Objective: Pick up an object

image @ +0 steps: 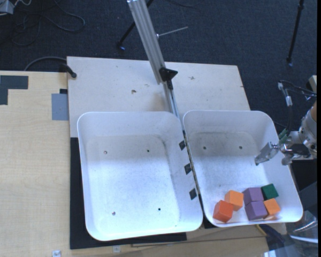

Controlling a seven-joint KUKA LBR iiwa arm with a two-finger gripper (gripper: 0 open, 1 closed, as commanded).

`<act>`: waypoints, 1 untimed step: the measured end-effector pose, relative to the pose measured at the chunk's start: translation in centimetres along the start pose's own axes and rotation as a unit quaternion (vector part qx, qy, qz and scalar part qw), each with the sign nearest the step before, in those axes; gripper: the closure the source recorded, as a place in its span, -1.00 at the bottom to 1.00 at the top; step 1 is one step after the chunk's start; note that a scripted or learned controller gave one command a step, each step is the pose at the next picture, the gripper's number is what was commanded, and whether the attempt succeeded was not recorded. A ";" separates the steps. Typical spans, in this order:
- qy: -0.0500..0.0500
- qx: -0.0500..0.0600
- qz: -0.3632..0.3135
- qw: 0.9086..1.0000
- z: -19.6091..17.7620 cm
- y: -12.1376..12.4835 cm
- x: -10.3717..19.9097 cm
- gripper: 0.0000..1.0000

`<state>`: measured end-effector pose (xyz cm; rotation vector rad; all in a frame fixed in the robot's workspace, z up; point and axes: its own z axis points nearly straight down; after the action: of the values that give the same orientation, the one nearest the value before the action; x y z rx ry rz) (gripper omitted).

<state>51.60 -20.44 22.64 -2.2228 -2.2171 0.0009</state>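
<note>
The task has barely begun, as far as the picture tells. The hand [268,153] hangs at the right rim of the right bin [224,123], about halfway along that rim, with the arm coming in from the right edge. Nothing sits between its fingers, and whether they are spread or pressed together I cannot tell, since the metal parts blur together there.

All the candidate things lie untouched in the bin's near right corner, packed close: an orange block [223,211] nearest the middle, a smaller orange block [234,198] just behind it, a purple block [255,203], a green block [269,190] toward the rim, and another orange piece [273,206] just beside the purple one. The left bin [129,171] holds nothing to grasp.

Still to do, I judge: travel along the rim toward that corner, descend over one block, close on it and lift
</note>
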 end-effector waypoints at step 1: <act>0.000 0.002 -0.003 1.000 11.8 7.1 0.7 -1.00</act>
<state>58.68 -19.71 10.79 -2.2150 -2.2211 0.0038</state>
